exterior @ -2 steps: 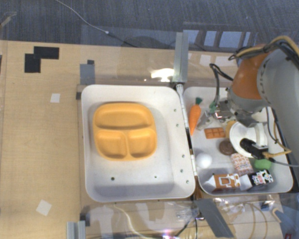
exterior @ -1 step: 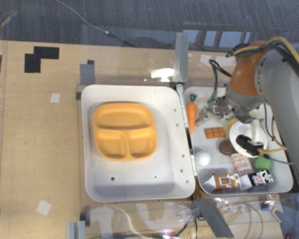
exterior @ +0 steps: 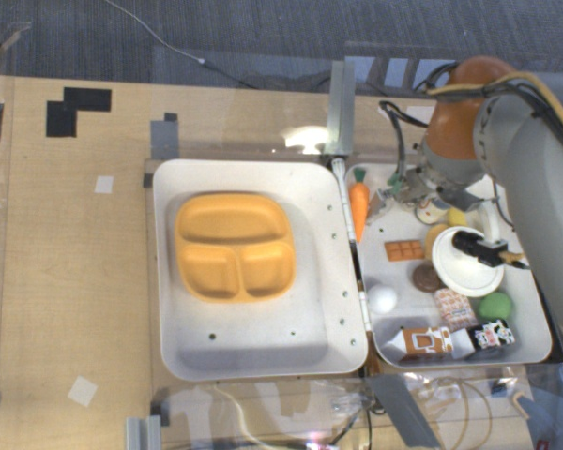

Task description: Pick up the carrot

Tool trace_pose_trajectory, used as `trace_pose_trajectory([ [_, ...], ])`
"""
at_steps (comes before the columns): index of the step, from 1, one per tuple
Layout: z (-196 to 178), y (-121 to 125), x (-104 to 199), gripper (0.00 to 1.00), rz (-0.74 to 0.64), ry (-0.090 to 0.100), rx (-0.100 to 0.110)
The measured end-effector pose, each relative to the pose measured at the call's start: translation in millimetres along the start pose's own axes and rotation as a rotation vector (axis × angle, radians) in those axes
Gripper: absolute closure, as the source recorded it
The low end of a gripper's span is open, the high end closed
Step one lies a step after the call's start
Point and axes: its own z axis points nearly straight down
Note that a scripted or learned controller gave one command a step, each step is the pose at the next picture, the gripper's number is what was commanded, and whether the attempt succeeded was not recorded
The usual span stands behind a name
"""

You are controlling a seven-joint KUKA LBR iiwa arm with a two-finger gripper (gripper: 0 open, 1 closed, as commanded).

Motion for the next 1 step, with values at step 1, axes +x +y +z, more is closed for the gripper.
trace_pose_trajectory([
  [1,-15.9,4.3,-0.6,1.00,-0.007,-0.008,-0.013],
])
